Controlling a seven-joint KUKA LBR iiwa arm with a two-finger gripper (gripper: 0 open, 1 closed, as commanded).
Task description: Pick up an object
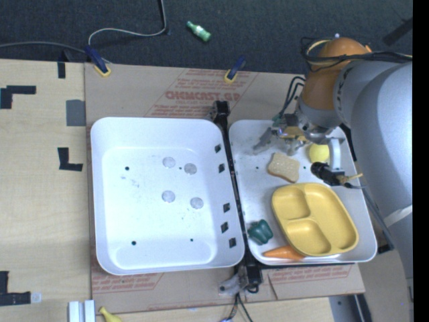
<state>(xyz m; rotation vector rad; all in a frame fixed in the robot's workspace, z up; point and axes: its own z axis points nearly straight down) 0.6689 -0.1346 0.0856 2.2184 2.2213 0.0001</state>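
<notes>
Grey arm [385, 123] hangs jaws parted, empty, near bread slice [284, 168]; cardboard [144, 89] reads CHEMCAST.

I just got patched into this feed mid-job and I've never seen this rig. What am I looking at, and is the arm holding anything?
This is one fixed camera above a bench, looking down at a slant. The grey arm with the orange band is the robot, reaching in from the right. Its gripper is at the far end of the right bin. The left bin sits beside it. The right bin holds a yellow divided tray, a tan bread-like piece, a yellow round item, a green item and an orange carrot-like item. I cannot tell whether it grips anything.
</notes>
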